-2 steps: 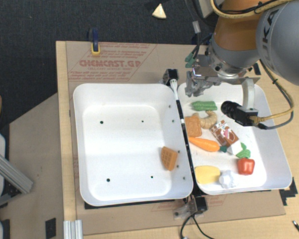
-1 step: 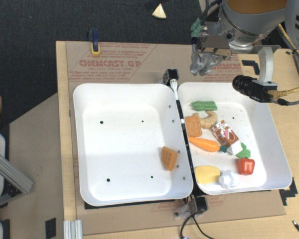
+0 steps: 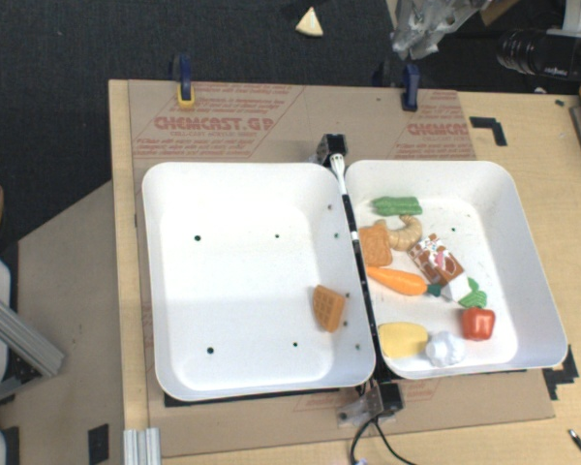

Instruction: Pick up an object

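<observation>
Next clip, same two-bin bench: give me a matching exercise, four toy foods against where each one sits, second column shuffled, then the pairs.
Things:
1. waffle piece
2. green pod
3. red pepper
4. carrot

Places:
A. right bin, far end, top of the pile
B. right bin, middle, lying crosswise
C. left bin, by the divider
D. right bin, near right corner

Pairs: 1-C, 2-A, 3-D, 4-B

The brown board [image 3: 271, 114] under the bins bears red print reading "CHEMCAST GP", repeated partly at its right.
</observation>
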Tool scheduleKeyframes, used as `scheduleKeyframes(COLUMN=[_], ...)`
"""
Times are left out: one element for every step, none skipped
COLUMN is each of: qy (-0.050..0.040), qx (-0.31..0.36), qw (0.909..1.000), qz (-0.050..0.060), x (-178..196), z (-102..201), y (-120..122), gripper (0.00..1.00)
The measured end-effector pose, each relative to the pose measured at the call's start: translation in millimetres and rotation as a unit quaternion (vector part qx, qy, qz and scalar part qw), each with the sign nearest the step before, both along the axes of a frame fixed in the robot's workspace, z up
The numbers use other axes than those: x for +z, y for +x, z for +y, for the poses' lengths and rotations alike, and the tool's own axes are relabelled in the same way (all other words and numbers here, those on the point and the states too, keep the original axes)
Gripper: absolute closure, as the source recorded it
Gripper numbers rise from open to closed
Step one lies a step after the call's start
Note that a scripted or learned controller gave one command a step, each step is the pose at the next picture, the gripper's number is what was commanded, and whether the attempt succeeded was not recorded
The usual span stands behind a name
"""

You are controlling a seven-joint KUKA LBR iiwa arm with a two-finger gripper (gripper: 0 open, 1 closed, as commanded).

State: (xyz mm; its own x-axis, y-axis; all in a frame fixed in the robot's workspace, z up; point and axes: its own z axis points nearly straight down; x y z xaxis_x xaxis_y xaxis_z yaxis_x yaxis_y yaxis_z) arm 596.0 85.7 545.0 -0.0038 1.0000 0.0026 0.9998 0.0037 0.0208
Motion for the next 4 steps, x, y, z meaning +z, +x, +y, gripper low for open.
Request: scheduleKeyframes(qy=[-0.0032,-0.0022,-0.0027,-0.0036], qx=[-0.008,-0.002,-0.002,-0.001], qw=[0.9999,1.0000,1.0000,1.0000], qz=[0.011,0.009,0.007,0.005], x=[-8.9,1.4,11.9,22.6], z=[-117.6,-109.4,-109.2,-108.9], y=[-26.0,-24.0,-23.4,-22.8], gripper=[1.00,1.00,1.00,1.00])
